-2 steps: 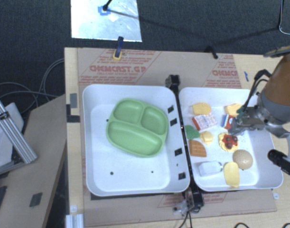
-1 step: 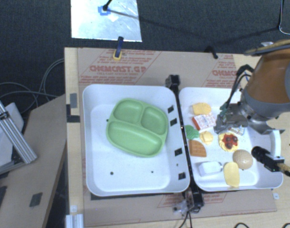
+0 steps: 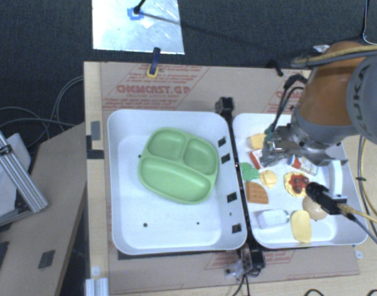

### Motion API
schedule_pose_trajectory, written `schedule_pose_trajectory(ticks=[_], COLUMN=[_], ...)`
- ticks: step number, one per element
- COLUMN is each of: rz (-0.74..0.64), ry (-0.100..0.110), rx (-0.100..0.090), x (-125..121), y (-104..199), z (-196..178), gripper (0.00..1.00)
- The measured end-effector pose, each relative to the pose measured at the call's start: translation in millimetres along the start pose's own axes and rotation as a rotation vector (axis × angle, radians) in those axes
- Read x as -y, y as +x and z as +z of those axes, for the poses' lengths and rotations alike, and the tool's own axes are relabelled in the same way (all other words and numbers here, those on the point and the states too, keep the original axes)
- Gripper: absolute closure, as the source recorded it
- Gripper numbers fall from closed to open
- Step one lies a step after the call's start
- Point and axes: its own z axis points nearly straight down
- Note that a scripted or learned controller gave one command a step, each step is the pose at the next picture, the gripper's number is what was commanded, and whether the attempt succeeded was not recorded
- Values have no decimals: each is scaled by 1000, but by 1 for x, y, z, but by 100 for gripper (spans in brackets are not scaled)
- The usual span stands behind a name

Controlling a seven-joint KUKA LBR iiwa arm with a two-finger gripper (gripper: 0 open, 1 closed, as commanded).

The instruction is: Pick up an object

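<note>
Overhead slanted view of the bench with 2 shallow white bins side by side. The left bin held 1 green divided plate with 3 compartments, lying flat near its centre. The right bin held a cluster of toy food items: a yellow piece near the far wall, a green leafy piece, an orange-brown wedge, a small pizza-like disc, a white block and a pale yellow oblong near the front wall. The gripper hung over the far half of the right bin, among the items; whether its fingers were apart or together could not be told.
</note>
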Motion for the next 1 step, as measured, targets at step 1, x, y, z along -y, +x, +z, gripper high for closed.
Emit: schedule_pose_trajectory(ticks=[1], rz=[0], ry=[1], rx=[0], x=[-27], y=[56], z=[12], gripper=[100])
